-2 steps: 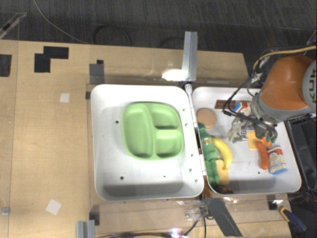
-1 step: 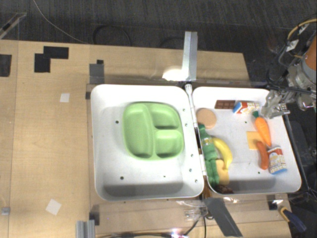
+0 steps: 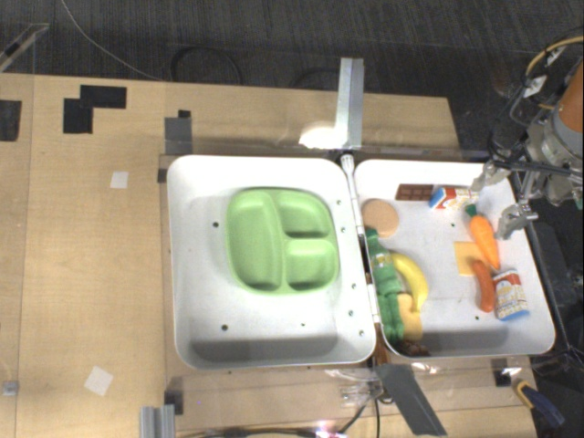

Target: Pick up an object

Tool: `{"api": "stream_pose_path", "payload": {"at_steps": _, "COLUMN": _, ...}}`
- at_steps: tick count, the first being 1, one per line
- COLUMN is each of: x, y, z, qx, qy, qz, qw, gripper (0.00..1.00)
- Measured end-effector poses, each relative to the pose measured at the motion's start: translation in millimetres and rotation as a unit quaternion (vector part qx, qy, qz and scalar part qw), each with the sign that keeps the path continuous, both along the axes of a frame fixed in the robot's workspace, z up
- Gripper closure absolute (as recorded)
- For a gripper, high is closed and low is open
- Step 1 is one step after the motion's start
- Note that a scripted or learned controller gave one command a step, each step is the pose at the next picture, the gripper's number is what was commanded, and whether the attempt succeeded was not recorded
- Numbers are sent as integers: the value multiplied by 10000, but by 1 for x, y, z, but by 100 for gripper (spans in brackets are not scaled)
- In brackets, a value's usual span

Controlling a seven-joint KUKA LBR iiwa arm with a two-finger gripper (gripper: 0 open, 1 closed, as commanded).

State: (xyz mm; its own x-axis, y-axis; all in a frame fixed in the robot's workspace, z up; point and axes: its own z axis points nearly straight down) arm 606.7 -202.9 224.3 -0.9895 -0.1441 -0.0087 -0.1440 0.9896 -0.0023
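Small can [image 3: 511, 297] nearest, carrot [image 3: 484, 239] beside it, long axis up-bin, tip toward jaws [image 3: 497, 194], seemingly open, empty.

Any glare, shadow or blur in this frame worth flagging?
Camera view: a blown-out glare spot sits on the bench behind the bins; soft shadow lies along the left bin's near wall; the pincer at the right bin's edge looks slightly soft.

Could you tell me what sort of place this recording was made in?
Probably a robotics lab's picking bench: two white bins on a wooden bench, toy food such as a banana and carrot, and a gripper at the right.
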Motion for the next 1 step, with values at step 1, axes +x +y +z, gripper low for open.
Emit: {"api": "stream_pose_path", "payload": {"at_steps": 1, "x": -29, "y": -2, "z": -129, "qx": 5, "qy": 4, "qz": -185, "qw": 9998, "gripper": 0}}
